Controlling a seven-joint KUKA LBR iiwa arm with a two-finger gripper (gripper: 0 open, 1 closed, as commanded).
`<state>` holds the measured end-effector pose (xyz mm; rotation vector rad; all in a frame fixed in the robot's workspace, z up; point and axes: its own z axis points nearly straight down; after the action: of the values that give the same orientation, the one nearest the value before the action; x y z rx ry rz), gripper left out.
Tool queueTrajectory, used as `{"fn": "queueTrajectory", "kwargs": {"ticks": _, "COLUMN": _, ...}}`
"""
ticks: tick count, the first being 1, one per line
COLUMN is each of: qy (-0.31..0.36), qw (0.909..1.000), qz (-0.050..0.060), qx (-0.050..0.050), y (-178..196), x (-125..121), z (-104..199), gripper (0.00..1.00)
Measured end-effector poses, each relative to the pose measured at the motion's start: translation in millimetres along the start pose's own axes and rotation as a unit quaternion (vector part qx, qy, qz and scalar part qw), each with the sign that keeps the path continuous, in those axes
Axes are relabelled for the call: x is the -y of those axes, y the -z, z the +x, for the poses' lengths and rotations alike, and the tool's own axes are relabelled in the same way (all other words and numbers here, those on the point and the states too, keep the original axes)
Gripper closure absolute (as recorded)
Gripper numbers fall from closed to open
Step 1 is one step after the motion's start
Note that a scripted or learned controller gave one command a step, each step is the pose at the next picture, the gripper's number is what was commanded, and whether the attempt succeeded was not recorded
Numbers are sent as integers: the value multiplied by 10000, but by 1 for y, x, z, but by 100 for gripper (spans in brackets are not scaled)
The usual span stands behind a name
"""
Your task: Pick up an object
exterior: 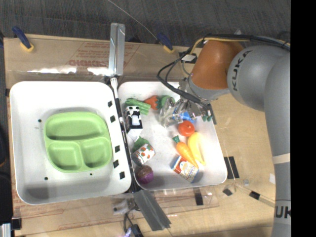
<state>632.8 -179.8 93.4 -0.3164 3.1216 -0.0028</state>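
Toys, small play-food pieces, lie loose in the right bin point(217, 147); the likeliest candidate is the red tomato point(186, 129), sitting just below the end effector point(174, 111) and touching the yellow banana point(196, 146). Judged light, rigid plastic, smooth and prone to roll; best taken across its widest girth, jaws clear of the banana. End effector is low in the bin's upper middle; whether it is spread or closed cannot be told, and nothing is seen held. Count, right bin: one tomato, one banana, one carrot point(184, 151), one purple onion-like piece point(144, 174), two printed cartons point(186, 170), one green vegetable point(137, 105), one black-and-white piece point(133, 118). Left bin point(19, 132): one green divided tray point(77, 141). Bins: two, on the table point(49, 51).
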Motion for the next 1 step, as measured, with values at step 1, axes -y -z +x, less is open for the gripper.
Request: {"fn": "queueTrajectory", "kwargs": {"ticks": 1, "qy": -1, "qw": 10000, "qz": -13, "qx": -41, "y": -1, "x": 0, "z": 2, "gripper": 0}}
